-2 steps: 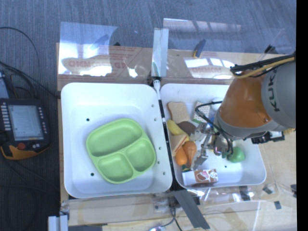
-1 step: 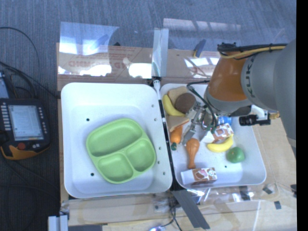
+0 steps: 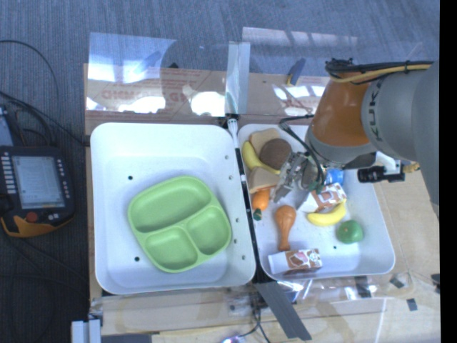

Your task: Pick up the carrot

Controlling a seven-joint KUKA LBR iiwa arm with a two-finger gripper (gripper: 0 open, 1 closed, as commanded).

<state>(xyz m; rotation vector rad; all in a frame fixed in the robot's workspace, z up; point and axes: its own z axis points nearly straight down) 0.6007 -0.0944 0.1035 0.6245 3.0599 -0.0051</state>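
Inside the right bin point(image 3: 371, 259), the pincer point(image 3: 291, 179), grip unreadable, hovers beside the carrot point(image 3: 260, 199); left bin point(image 3: 107, 191) holds a green tray point(image 3: 180, 222).

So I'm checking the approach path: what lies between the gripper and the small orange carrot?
Nothing: in the camera view, bare white bin floor separates the gripper from the small orange carrot at the bin's left wall.

Glossy green plastic tray point(image 3: 180, 224), smooth white bins point(image 3: 114, 163)

Just one camera here, fixed up above the table point(image 3: 400, 213) and tilted down, far enough back to catch both bins whole. Tool point(image 3: 291, 179) sits right of center; left bin point(image 3: 114, 148) stretches away from it.
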